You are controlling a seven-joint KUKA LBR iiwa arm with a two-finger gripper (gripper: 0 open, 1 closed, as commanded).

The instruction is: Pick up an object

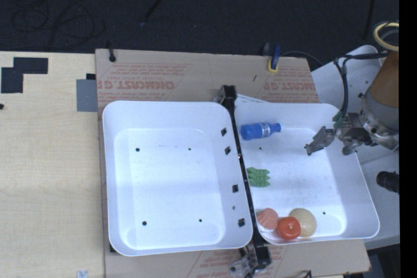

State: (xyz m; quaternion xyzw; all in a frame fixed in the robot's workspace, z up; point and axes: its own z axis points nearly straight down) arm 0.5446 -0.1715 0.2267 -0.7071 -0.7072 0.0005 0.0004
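Bins | left bin (117,140): bare | right bin (355,192): blue bottle (260,131) top-left, green item (258,177) by divider, red ball (288,228) between pink (266,219) and cream (303,221) pieces, front | end effector (331,140): wide, holding nothing, right rim

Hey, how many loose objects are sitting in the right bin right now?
5: a blue bottle near the divider at the far end, a green piece mid-bin beside the divider, and three clustered in the near corner: pinkish item, red ball, cream ball.
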